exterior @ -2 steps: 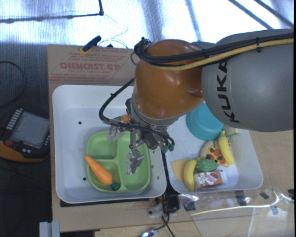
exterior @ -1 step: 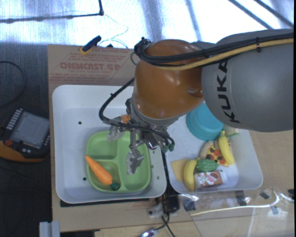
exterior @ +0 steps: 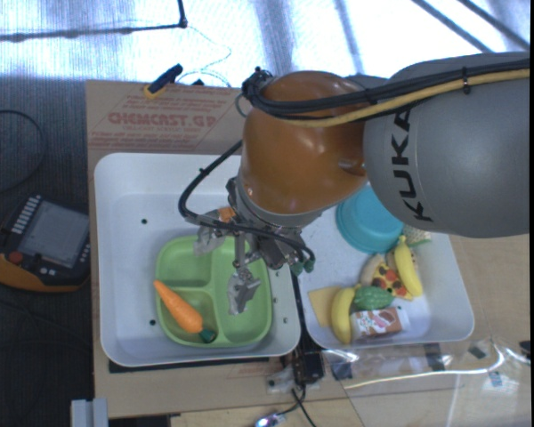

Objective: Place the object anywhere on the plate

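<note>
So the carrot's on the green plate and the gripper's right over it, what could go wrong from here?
1. The gripper hangs low over the green plate, beside the carrot; a sideways move could knock the carrot off.
2. The plate sits close to the near wall of the left bin, so a bump might shove it against that wall.

A robotics lab or test cell: a grey and orange KUKA arm works over two shallow white bins on a cardboard-topped bench, with a teach pendant lying on the dark floor well left of the jaws.
</note>
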Robot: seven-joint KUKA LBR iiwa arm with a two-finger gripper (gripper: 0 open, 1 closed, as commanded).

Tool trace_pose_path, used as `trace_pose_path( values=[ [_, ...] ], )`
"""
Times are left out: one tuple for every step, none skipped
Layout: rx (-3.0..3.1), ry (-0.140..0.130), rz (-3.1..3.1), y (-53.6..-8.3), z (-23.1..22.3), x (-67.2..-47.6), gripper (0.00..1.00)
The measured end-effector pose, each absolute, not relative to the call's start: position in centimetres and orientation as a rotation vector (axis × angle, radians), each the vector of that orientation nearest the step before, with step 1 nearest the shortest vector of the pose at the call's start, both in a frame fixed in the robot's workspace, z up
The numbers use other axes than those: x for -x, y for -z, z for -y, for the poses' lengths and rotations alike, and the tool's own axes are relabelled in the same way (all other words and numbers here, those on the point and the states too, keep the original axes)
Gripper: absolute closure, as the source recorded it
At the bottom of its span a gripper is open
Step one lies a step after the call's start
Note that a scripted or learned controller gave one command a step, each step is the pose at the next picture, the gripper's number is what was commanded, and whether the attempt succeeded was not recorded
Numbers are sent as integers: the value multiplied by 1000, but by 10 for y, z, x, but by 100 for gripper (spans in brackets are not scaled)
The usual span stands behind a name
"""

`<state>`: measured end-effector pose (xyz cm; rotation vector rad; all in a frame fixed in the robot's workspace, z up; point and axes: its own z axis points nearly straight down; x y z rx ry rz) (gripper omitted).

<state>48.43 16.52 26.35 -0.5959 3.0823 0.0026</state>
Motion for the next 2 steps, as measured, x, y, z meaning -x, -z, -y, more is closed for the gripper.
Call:
trace_pose_path(
  values=[
    [593,-5,-3080,-273,-166,-485,100],
    [594,-6,-3081,-273,-166,-485,0]
  ],
)
